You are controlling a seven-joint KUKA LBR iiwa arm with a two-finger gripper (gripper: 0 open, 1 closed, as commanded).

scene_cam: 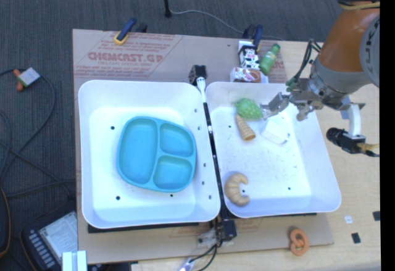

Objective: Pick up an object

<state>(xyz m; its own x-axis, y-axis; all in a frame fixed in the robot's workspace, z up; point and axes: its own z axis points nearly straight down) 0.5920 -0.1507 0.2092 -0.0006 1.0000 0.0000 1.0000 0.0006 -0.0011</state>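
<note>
**Gripper poised over the right bin's far end**

Taking the right white bin (321,158) as landmark: nearest me in it lies a tan croissant-shaped pastry toy (236,189). Farther in sit an orange cone (245,127) and green leafy lump (248,108), candidates grouped within reach. My gripper (285,108) hovers beside them, fingers spread, carrying nothing.

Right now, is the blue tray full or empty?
Empty. All three compartments of the blue tray in the left bin show bare blue plastic.

Glossy blue plastic tray (157,154), smooth white plastic bins (99,202).
</note>
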